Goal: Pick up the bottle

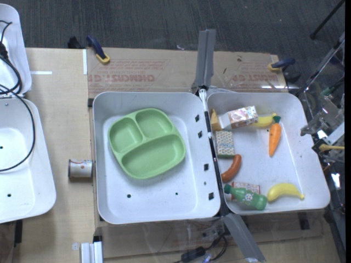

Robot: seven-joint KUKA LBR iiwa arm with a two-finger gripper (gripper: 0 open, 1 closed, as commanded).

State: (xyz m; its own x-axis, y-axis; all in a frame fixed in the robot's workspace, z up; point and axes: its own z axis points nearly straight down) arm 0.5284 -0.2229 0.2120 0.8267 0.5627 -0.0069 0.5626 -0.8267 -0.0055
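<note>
Green bottle (245,198) lies untouched in the right bin (290,100); approach not begun, gripper state indiscernible.

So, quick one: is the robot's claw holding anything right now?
Gripper: at the right bin's right edge, cannot be told. The green bottle lies in that bin, apart from it.
</note>
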